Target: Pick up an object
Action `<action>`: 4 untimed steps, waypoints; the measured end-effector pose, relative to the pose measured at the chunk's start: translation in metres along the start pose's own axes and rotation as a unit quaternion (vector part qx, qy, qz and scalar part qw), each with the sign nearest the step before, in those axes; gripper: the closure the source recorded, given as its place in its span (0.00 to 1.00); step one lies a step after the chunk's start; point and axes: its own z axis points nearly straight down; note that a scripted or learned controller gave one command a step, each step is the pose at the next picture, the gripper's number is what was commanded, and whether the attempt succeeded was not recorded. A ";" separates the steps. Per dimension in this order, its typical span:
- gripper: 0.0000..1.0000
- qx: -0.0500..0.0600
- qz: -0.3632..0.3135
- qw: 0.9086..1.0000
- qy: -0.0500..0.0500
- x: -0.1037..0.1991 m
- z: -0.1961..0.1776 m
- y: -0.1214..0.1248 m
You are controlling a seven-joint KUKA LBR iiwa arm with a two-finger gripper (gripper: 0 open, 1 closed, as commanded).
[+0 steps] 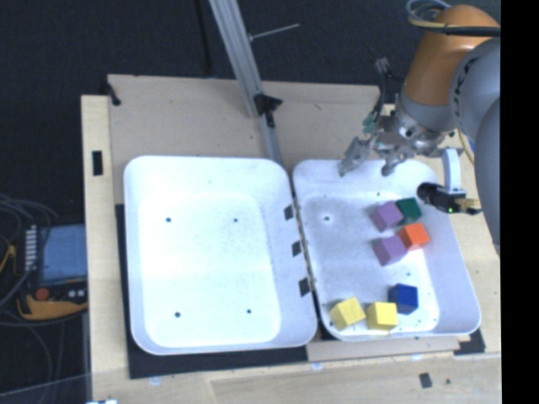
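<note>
My gripper [368, 166] hangs over the far edge of the right bin [337, 251], open, with nothing between its two grey fingers. In that bin, nearer the right side, lie two purple blocks [387, 215] [389, 249], a green block [408, 208] and an orange block [414, 236], clustered together. Closer to the front sit a blue block [404, 297] and two yellow blocks [347, 313] [382, 315]. The gripper is above and to the left of the upper purple block, apart from all the blocks.
The left bin [210, 251] lies beside the right one. A slanted metal rail [244, 66] runs from the top of the view down to the gap between the bins. The bench's wooden edge [94, 225] frames both bins.
</note>
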 end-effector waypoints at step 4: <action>1.00 -0.002 0.002 1.000 -0.001 -0.011 0.085 -0.006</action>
